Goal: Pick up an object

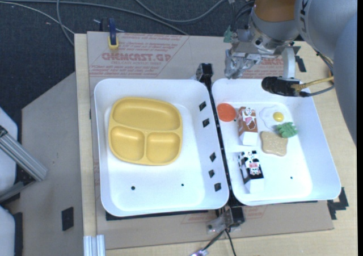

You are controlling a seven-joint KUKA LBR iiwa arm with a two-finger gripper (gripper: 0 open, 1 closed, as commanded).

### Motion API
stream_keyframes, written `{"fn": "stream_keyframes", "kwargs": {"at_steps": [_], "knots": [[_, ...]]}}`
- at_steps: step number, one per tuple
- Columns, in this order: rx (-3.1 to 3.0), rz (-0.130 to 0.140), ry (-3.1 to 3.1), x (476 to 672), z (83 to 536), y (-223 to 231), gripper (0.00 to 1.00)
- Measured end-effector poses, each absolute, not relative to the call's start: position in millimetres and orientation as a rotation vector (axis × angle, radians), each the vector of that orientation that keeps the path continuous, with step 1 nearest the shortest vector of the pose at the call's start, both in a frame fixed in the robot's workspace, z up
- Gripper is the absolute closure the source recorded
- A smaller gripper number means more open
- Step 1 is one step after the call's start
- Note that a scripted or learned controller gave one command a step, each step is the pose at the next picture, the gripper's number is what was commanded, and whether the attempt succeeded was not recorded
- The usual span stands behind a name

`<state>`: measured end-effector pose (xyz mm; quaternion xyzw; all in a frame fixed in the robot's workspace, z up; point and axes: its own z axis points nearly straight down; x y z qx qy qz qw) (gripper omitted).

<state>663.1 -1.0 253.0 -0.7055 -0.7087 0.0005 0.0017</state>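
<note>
Gripper (235, 68): hangs over right bin's (317, 152) far-left edge; hand state unclear.
Toys: clustered there, orange disc (227, 112) nearest, likely reachable.

We read red lettering on the brown board (148, 50) that lies under the two bins: the large line says "CHEMCAST GP" as best we can make it out, with the last letters near the divider less sure. Above and below it run smaller red lines, too fine for us to read. The same print seems to continue to the right behind the gripper (237, 66), but there we cannot make out any word. The small brown-and-white carton (247, 122) and the black-and-white carton (252, 168) in the right bin (317, 152) carry printed pictures; we can read no letters on either.
</note>
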Motion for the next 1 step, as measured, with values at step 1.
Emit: {"fn": "stream_keyframes", "kwargs": {"at_steps": [1], "knots": [[-2.214, 0.004, -2.223, 648.6, 232.6, 51.1, 1.0]]}}
